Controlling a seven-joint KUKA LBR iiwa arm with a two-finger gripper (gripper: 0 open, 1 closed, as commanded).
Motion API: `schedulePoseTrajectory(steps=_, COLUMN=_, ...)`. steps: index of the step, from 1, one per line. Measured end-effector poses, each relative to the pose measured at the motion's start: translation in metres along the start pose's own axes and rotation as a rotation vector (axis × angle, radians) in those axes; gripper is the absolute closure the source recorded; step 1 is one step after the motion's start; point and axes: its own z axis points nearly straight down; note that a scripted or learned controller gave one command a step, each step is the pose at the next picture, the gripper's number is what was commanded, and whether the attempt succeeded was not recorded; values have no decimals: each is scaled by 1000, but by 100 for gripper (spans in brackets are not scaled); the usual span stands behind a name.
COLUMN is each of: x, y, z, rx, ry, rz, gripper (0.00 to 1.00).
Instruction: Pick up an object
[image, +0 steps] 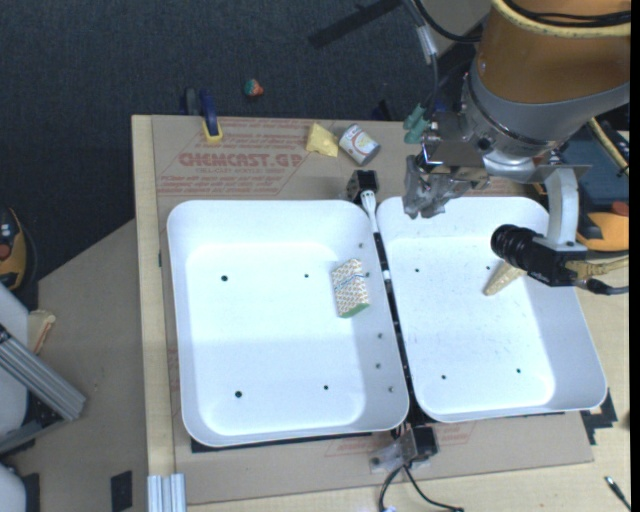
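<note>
From the overhead camera I see my gripper (428, 200) above the back rim of the right bin (560, 390), nothing between its fingers, grip state I cannot tell, patterned packet (350, 288) lying in the left bin (200, 380) near the divider

The arm (545, 60) is cut off by the top and right edges, so only its wrist end shows. The gripper (425, 200) is small and dark against the bin rim; whether anything sits in it cannot be told. The right bin (480, 390) has its far right corner hidden under the arm. A small coloured thing (254, 88) beyond the tabletop (250, 160) is too tiny to identify.
</note>
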Motion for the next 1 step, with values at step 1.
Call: schedulePoseTrajectory(steps=1, x=129, y=-13, z=48, rx=14, ry=-1, rz=-11, gripper=100)
